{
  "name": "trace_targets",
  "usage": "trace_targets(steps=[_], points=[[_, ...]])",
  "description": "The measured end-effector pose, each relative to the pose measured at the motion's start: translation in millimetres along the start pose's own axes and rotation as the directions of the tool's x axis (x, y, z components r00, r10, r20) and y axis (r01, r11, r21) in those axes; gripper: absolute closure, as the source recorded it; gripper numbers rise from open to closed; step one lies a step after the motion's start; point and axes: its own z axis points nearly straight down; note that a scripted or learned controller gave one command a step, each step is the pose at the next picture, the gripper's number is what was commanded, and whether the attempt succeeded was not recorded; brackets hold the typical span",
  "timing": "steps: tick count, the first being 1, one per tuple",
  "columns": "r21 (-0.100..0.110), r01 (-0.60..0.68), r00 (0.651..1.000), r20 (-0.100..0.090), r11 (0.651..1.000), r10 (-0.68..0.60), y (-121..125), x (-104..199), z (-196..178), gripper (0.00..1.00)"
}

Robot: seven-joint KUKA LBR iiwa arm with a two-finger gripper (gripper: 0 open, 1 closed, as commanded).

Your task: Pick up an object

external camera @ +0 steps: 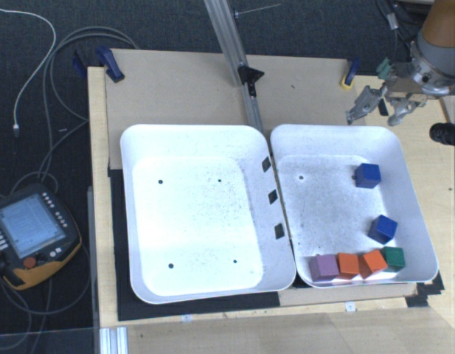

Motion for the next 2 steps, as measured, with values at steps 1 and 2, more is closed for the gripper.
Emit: trace_targets(steps=[1, 2], points=[[-0.006, -0.004, 1.000, 0.004, 1.000, 0.004, 12.1, -43.7, 7.8, 0.00], [0.008, -0.003, 1.000, -0.003, 1.000, 0.003, -37.0, -53.8, 152.7, 0.00]])
